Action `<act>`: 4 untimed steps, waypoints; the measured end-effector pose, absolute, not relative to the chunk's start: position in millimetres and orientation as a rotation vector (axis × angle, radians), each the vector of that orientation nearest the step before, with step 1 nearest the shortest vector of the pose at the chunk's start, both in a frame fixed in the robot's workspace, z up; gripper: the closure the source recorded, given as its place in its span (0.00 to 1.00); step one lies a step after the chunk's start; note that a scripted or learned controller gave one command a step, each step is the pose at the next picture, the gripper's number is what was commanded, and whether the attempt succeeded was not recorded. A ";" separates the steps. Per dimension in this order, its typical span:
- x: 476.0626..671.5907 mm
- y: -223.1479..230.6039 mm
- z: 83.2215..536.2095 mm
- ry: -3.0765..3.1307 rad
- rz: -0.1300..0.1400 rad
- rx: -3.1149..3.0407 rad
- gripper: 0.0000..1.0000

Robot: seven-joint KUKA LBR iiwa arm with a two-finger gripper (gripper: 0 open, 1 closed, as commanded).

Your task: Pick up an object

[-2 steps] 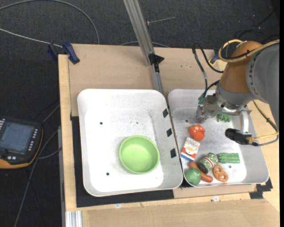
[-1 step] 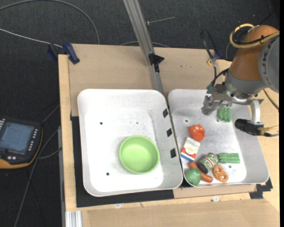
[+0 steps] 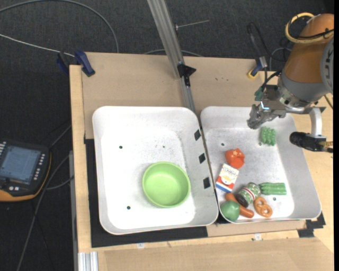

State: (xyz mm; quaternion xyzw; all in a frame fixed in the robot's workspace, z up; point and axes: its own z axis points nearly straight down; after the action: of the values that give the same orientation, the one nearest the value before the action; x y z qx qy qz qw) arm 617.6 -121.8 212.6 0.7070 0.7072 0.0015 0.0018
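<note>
With the gripper (image 3: 258,119), whose state I cannot tell, hovering near the small green knobbly toy (image 3: 267,136), centring over it before descending seems wise.

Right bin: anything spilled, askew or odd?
Nothing spilled or damaged. Most toys crowd the right bin's near corner: milk carton, pretzel, green pepper. One green piece lies apart near the hand. The green bowl sits upright in the left bin.

robot lab: teach pendant (image 3: 21,169) on dark carpet, clamped wooden bench (image 3: 137,79), loose cables (image 3: 100,16).
</note>
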 end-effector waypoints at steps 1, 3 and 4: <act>614.0 -113.1 262.4 2.220 0.005 2.218 1.00; 584.6 -21.2 270.9 2.226 0.002 2.217 1.00; 568.4 21.9 270.7 2.226 0.002 2.218 1.00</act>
State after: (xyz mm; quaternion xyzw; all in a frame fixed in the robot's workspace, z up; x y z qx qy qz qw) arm 568.4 21.9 270.7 0.7058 0.7085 0.0005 -0.0002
